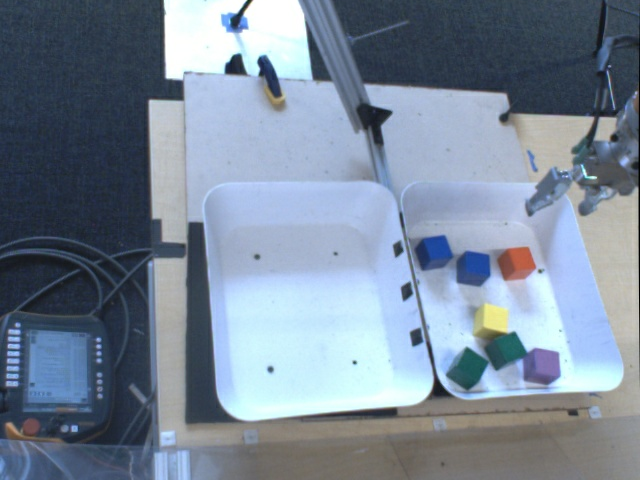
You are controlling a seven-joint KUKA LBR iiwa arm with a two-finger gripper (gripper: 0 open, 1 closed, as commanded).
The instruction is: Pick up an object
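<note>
The right bin [470, 200] holds several small cubes. Two blue cubes [434, 251] [473, 267] lie near its middle, with an orange cube [517, 263] to their right. Lower down sit a yellow cube [491, 320], two green cubes [467, 367] [506, 349] and a purple cube [541, 365]. My gripper [567, 194] hangs at the bin's upper right rim, above and right of the orange cube. Its two fingers stand apart with nothing between them.
The left bin [300, 308] sits beside the right one, sharing a middle rim. A slanted metal pole [340, 58] crosses the bench behind the bins. A teach pendant [55, 373] with cables lies on the floor at the left. A blue-and-yellow clamp [270, 78] sits at the bench's back.
</note>
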